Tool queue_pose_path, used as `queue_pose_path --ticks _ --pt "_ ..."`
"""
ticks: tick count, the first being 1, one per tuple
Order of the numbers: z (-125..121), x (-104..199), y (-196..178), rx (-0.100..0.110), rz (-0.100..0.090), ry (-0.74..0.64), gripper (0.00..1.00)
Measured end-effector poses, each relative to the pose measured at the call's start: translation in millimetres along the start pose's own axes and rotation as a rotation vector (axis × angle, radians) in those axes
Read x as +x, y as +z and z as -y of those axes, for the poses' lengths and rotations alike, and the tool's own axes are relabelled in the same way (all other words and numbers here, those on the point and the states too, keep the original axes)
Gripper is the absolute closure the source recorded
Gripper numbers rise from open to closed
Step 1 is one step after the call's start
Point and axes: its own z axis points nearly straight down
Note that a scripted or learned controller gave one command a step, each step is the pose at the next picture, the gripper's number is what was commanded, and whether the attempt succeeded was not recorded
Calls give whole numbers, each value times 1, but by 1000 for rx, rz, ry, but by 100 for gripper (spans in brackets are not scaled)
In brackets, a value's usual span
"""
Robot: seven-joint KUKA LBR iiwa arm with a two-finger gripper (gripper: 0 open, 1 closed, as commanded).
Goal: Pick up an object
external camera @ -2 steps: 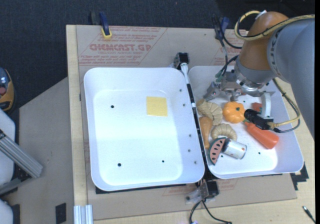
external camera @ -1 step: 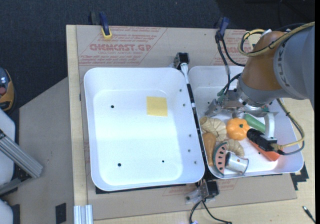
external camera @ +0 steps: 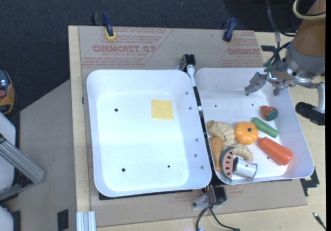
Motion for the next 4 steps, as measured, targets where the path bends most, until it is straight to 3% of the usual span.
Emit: queue_pose_path --ticks 1,2,3,4 --pt "-60 -54 105 20 -23 -4 0" --pt "-59 -54 94 13 -9 -8 100" --pt "-33 -63 -119 -7 1 -4 100" --pt "-63 -61 -165 3 -3 -6 100"
